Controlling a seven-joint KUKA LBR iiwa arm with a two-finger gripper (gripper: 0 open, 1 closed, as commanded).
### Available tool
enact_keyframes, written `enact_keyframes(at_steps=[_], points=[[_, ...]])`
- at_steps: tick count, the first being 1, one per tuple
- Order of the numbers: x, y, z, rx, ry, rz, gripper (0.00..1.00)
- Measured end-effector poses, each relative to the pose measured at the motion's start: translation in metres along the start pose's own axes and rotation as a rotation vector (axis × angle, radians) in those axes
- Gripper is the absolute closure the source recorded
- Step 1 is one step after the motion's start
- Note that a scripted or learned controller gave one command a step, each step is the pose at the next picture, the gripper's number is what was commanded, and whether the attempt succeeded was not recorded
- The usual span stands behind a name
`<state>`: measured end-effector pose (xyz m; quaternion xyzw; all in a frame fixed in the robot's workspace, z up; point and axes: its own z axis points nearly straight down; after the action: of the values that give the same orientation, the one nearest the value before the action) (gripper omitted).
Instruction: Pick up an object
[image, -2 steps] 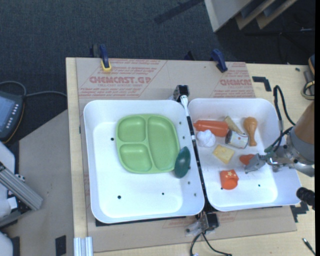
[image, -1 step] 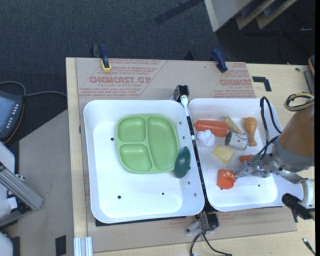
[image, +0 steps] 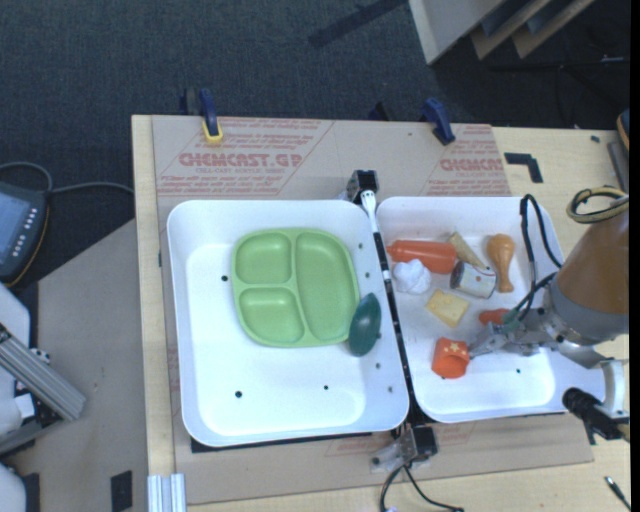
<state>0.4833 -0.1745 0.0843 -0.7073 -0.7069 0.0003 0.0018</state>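
The right bin (image: 480, 398) holds several toy foods. There is an orange-red carrot (image: 424, 253), a white crumpled piece (image: 408, 275), a yellow block (image: 448, 307), a brown drumstick (image: 501, 260), a small grey can (image: 475, 281) and a beige wedge (image: 463, 247). A red pepper-like piece (image: 450, 358) lies toward the front, and a small red piece (image: 491, 317) sits to its right. My gripper (image: 497, 338) hangs low in this bin, just right of the red pepper-like piece and below the small red piece. The arm's orange band (image: 598, 272) is at the right edge.
The left bin (image: 270, 400) bears a green divided plate (image: 296, 287). A dark green oval piece (image: 364, 325) leans at the plate's right rim, near the wall between the bins. Black cables (image: 535, 225) loop over the right bin's far right corner. Blue clamps (image: 209, 112) hold the board's back edge.
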Motion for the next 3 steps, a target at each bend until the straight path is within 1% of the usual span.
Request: enact_keyframes(at_steps=[1,2,3], points=[[0.000,0.000,-0.011,-0.003,-0.001,0.000,1.00],[0.005,0.006,-0.072,-0.010,-0.005,-0.003,1.00],[0.011,0.009,-0.134,-0.012,-0.005,-0.003,1.00]])
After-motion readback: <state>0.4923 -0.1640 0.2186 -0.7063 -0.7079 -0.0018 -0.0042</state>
